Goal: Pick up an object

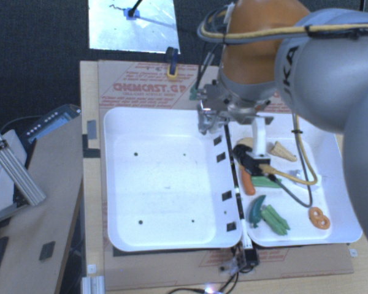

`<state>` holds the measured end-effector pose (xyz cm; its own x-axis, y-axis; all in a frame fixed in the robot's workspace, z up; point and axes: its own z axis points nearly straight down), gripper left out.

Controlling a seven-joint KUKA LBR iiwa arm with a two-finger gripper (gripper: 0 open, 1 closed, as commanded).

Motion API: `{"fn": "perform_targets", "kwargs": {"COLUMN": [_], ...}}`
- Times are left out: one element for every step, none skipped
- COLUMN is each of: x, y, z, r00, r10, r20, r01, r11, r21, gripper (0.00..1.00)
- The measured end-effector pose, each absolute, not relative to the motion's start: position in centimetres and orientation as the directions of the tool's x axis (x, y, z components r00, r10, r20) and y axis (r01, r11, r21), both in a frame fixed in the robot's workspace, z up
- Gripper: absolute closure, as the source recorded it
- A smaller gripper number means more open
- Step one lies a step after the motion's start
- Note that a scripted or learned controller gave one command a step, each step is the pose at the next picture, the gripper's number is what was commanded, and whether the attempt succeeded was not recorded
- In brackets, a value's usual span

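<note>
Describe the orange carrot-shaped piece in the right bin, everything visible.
The small orange carrot-shaped plastic piece lies flat on the floor of the right shallow white bin, near the divider, long axis running roughly top to bottom in the view. Smooth, matte surface. Its upper end sits against the black part of the tool; green pieces lie just beside it.

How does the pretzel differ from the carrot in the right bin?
The pretzel is a small looped, knotted shape with holes; the carrot is a solid elongated stick. The pretzel lies near the right bin's front right corner; the carrot lies by the divider. Both are orange and lie flat.
</note>
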<state>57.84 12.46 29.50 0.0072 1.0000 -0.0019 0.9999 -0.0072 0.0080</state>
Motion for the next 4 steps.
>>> {"fn": "perform_targets", "kwargs": {"x": [64.1, 61.9, 63.1, 64.2], "y": [18.9, 22.6, 23.5, 23.4], "z": [26.5, 19.4, 21.8, 40.7], "r00": [-0.008, -0.007, -0.005, -0.006], "r10": [1.0, 1.0, 1.0, 1.0], "r20": [0.002, 0.0, 0.002, 0.007], "r01": [1.0, 1.0, 1.0, 1.0], "r11": [0.008, 0.007, 0.005, 0.006], "r21": [0.005, -0.005, 0.002, 0.021], "gripper": [1.0, 1.0, 1.0, 1.0]}}
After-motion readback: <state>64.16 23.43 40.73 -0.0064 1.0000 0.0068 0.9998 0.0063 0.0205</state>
